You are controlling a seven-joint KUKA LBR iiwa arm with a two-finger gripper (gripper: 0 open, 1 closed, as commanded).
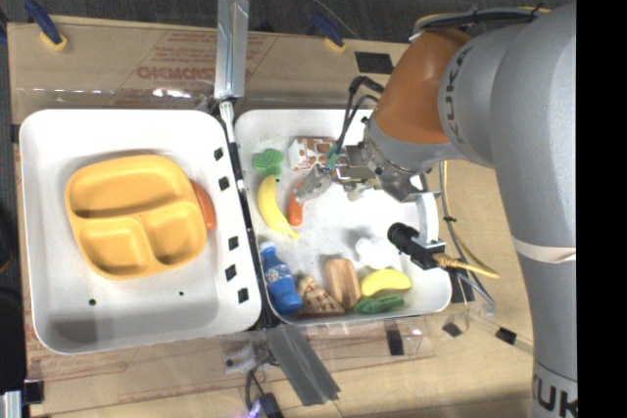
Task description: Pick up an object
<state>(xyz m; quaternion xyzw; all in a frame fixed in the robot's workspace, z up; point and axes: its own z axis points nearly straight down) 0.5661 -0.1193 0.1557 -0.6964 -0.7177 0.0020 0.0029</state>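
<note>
Tabletop (118, 54) was a brown board with faint red printing, too blurred to read, clamped at its far edge by blue clips (45, 24). Dark carpet-like floor lay beyond it. The arm (509, 83) carried part of the "KUKA" lettering on its grey shell.

Landmark: right bin (431, 220). Left of it, touching, sat the left bin (39, 240) holding a yellow divided tray (132, 215). Inside the right bin: banana (271, 206) near the left wall, green toy (268, 162) above it, blue bottle (278, 281), wooden block (341, 279) and lemon-yellow piece (385, 283) along the near wall.

Jaws (312, 186) hovered low in the bin's far-left part, beside a small orange piece (295, 209); whether spread or pinching could not be told.
</note>
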